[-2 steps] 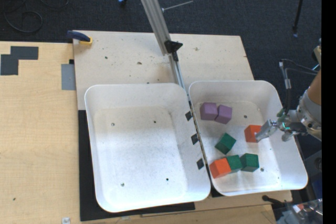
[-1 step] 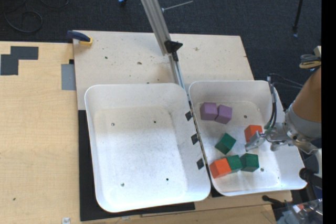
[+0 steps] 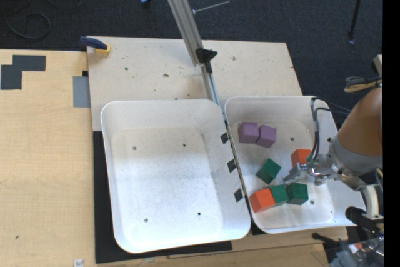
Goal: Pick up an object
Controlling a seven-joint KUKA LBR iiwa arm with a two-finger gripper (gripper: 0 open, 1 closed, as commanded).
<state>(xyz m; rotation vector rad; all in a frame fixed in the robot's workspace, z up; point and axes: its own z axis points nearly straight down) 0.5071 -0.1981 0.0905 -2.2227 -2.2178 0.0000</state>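
The right bin [image 3: 325,217] holds several small blocks. Two purple blocks [image 3: 257,134] lie side by side near its back. A green block [image 3: 269,170] sits in the middle. Along the front lie an orange block [image 3: 262,199] and two green blocks [image 3: 279,195] [image 3: 299,193] in a row. Another orange block [image 3: 300,156] is partly hidden by the arm. My gripper [image 3: 301,174] is low in the right bin, between that orange block and the front right green block, just above the latter. Nothing is visibly held.
The left bin [image 3: 125,128] stands beside the right one, split from it by a shared rim with black clips [image 3: 230,165]. A slanted metal rail [image 3: 185,15] rises behind the bins. The grey arm [image 3: 362,134] covers the right bin's right wall.
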